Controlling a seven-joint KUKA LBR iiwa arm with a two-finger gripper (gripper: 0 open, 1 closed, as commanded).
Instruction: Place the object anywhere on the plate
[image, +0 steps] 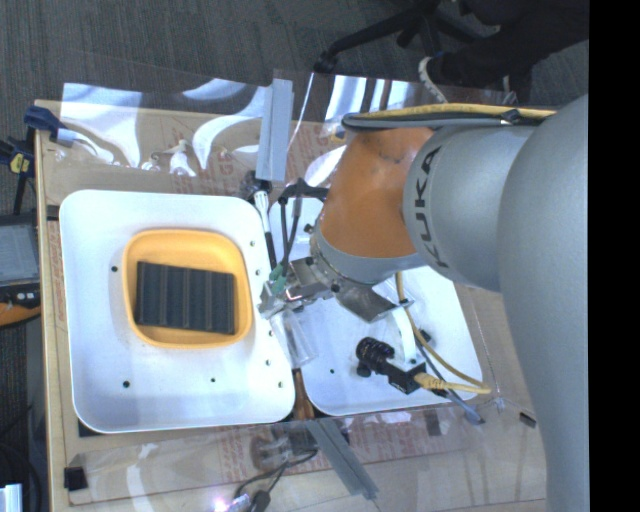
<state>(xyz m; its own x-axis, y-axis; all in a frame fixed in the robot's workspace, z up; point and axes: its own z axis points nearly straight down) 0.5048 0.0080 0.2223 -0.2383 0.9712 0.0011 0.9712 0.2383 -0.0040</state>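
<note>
a yellow plate (185, 290) with a dark ribbed object (186, 298) on it sits in the left white bin (90, 380). right of the plate, the gripper (290, 300) hovers, jaw state unclear.

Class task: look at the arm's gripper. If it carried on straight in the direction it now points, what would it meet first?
The gripper points down at the seam between the bins. It would probably meet the rim of the left bin or the right bin floor first; depth is unclear. The yellow plate lies off that line.
</note>
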